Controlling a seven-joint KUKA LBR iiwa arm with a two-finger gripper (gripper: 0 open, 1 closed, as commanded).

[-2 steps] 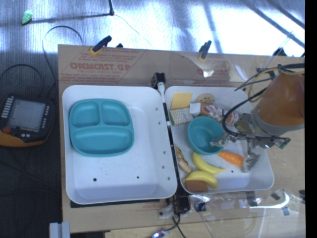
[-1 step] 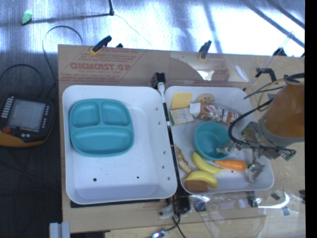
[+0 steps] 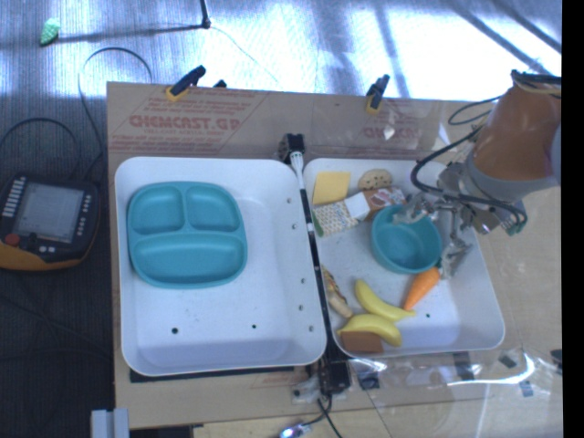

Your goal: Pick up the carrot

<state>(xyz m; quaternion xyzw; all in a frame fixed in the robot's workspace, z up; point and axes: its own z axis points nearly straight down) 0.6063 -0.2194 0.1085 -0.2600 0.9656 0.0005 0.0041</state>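
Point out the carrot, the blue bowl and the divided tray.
carrot [image 3: 421,289], camera view, middle of its orange body
blue bowl [image 3: 405,240], camera view, inside bottom
divided tray [image 3: 187,234], camera view, ridge between its compartments

The brown bench [image 3: 228,121] bears two white bins, left [image 3: 164,336] and right [image 3: 474,327], side by side.
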